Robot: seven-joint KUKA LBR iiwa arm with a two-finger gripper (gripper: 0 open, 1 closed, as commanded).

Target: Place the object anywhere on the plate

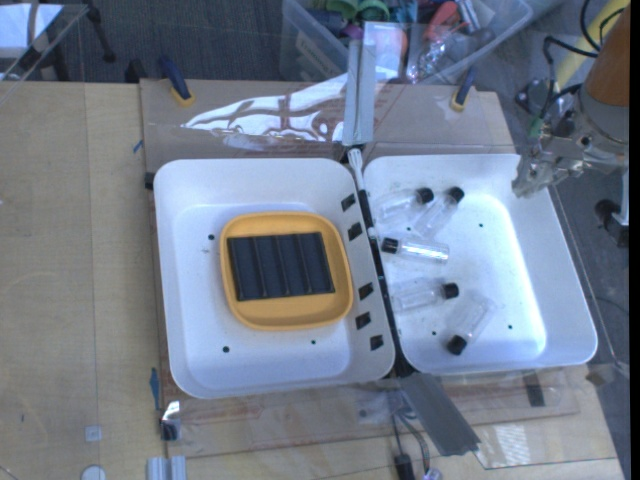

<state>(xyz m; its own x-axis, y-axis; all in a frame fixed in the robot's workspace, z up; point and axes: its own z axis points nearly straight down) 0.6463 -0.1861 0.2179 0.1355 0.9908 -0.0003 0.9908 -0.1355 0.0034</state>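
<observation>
Camera view: tool (530, 173) at right bin's (560, 298) far-right rim

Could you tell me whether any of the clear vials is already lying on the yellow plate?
No, the yellow plate carries no vial; the vials lie in the right bin.

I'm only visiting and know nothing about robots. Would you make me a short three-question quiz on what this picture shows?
1. True or false: the yellow plate lies in the left bin.
2. Which bin holds the clear vials with black caps?
3. The gripper is: A) over the plate, B) at the right bin's far right corner, C) among the vials.

Key: 1 true; 2 the right bin; 3 B.
</observation>
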